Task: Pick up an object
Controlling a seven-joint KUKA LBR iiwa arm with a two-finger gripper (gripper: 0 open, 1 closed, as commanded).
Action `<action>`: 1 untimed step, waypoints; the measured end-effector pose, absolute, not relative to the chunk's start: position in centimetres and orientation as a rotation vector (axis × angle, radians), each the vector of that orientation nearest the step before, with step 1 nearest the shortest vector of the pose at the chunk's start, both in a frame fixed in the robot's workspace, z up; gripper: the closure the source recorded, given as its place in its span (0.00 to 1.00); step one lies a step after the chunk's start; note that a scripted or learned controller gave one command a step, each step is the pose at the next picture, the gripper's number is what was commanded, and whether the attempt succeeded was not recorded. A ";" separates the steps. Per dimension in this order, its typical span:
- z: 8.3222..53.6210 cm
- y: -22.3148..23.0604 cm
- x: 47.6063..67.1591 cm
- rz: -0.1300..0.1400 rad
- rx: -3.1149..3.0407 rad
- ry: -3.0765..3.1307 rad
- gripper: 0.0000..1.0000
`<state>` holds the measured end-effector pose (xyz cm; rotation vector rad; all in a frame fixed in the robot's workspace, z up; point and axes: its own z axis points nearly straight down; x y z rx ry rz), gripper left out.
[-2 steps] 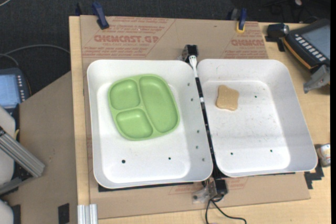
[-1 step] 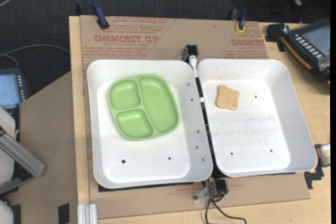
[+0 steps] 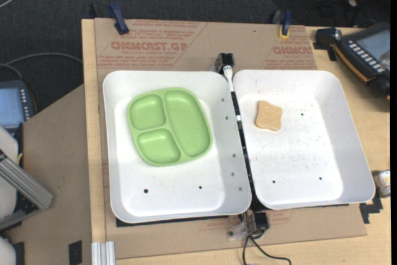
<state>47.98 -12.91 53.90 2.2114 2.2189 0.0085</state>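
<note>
A small tan piece shaped like a slice of toast [image 3: 268, 116] lies flat in the right white bin [image 3: 322, 152], near that bin's upper left corner. A green plate with three compartments [image 3: 169, 126] rests in the left white bin [image 3: 180, 195], tilted slightly, nothing in its compartments.
The two bins sit side by side on a brown board [image 3: 186, 40] held by blue clamps [image 3: 118, 18] at the back. A handheld pendant [image 3: 366, 53] lies at the right edge. Cables hang off the front near the bins' seam [image 3: 254, 239].
</note>
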 end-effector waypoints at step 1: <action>53.5 -5.7 48.0 0.001 2.213 2.232 0.00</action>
